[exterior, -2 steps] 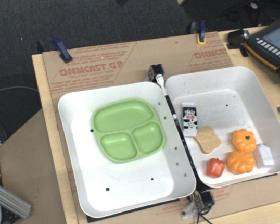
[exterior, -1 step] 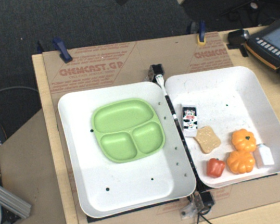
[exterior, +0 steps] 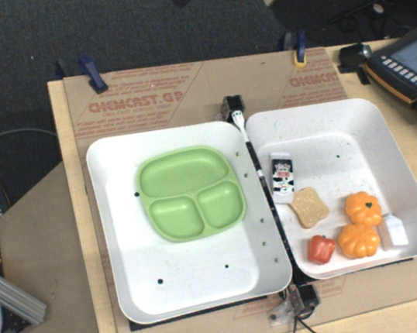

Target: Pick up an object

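A brown cardboard sheet with red printed letters covers the bench, and both bins stand on it side by side, with their inner rims touching along the middle.

The left shallow white plastic bin holds one thing: a light green plastic plate with three compartments. It lies flat in the upper half of this bin, its one large compartment toward the far side and its two small ones toward the near side. The near part of the bin floor is bare white with some small dark dots.

The right shallow white plastic bin holds all the small things that could be picked up, gathered in its near half. Two orange toy pumpkins are close to the near right corner: the upper orange pumpkin and the lower orange pumpkin, which touch each other. A tan slice of toy bread lies to their left, near the bin's middle. A red toy pepper lies just below the bread and just beside the lower pumpkin. A small black and white printed packet lies above the bread, close to the inner rim. A small white box rests at the right of the lower pumpkin, against the bin wall.

A blue clamp grips the far edge of the cardboard at the left.
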